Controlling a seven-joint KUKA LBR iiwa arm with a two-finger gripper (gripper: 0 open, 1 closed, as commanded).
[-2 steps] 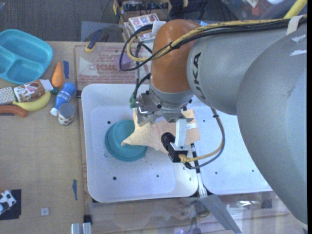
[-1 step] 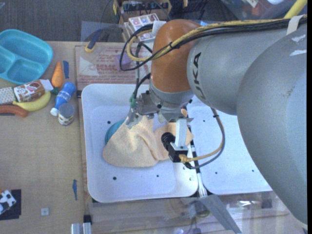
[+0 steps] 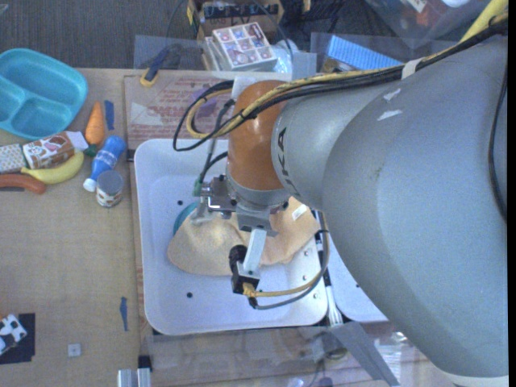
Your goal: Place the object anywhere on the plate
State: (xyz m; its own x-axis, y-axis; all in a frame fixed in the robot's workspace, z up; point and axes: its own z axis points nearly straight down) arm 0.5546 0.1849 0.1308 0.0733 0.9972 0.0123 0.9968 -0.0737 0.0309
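Note:
My gripper points down into the left white bin, under the orange wrist band. Right below it lies a flat tan, floppy thing that spreads from the bin's middle towards the right, under the wrist. A small teal edge peeks out at the tan thing's upper left, beside the gripper; I cannot tell what it belongs to. The wrist hides the contact spot, so nothing shows between the fingers.
The arm covers most of the right bin. On the bench to the left are a blue divided tray, a carrot, a banana, a blue bottle and a small can. Boxes stand behind the bins.

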